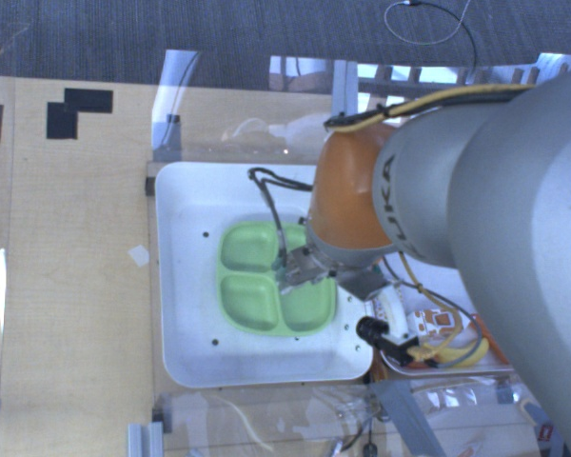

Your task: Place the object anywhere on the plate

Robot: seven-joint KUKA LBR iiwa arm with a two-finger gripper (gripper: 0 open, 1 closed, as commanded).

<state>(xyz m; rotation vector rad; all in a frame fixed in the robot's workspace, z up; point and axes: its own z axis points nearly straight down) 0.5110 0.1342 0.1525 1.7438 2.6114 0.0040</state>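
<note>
**Camera view**

1. Left shallow white plastic bin (186,284), rounded corners, smooth matte floor with a few small dark dots. It holds one pale green divided plate (252,298), glossy and rounded, with three moulded compartments: one at the far side and two at the near side. The plate lies flat, right of the bin's centre.

2. Right shallow white bin (445,288), largely covered by the arm. In the visible near corner are a yellow curved banana-shaped item (463,353) and, just beside it, a white packet with orange print (430,322). An orange edge shows at their right. The two lie close together, well apart from the plate.

3. Grey KUKA arm (485,188), smooth metal casing, with a glossy orange band (347,203) above the wrist. The two-finger gripper (295,272) sits over the plate where the three compartments meet, at the near right compartment's inner edge. The wrist hides its underside, so I cannot tell how far open it is or whether it has hold of anything.

4. Task object: I cannot tell which item it is, or whether it lies under the gripper.

5. Pale wooden bench (67,255), fine grain, with black angular marks (78,110) at the far left.
</note>
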